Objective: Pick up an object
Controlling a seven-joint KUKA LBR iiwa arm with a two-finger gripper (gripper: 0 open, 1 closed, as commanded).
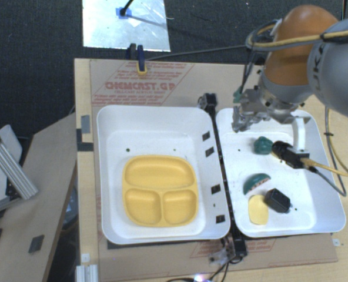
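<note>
White plastic makes two bins, side by side. My hand (243,121) hangs over the upper left corner of the right bin (315,207), in the right half of the picture. I cannot tell if my hand is wide or narrow, and I see nothing held in it. Four small things lie in this bin. A green lump (262,144) sits just below and right of my hand, so I think it is the easy one to pick. Lower down lie a green half-round piece (256,182), a flat yellow piece (257,210) just under it, and a black block (277,200) beside them. A big yellow tray (160,190) sits in the left bin (112,134). I think it is too wide for me.
</note>
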